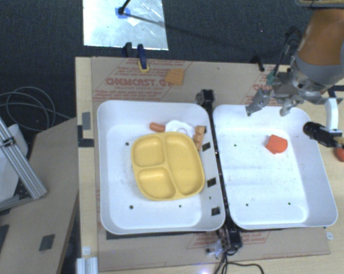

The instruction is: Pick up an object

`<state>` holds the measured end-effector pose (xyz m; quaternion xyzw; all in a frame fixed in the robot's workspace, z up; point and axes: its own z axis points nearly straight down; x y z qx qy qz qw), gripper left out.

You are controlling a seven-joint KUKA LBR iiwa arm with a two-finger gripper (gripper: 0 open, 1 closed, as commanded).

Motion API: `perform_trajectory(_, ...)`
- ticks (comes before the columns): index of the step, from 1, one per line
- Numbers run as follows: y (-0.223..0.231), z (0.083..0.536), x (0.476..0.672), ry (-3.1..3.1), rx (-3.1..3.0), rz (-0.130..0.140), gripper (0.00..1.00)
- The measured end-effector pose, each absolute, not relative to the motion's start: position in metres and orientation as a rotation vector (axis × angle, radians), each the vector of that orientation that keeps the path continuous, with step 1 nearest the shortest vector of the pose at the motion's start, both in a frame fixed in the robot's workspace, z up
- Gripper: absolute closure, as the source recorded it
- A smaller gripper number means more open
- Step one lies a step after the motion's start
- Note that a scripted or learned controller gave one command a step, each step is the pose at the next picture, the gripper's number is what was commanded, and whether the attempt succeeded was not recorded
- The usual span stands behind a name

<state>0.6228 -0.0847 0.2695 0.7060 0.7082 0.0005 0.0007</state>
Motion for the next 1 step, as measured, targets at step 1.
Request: perform_trajectory(1, -0.1427, 0.1904, 0.6142, 2.22, 2.227, -0.007, 0.0)
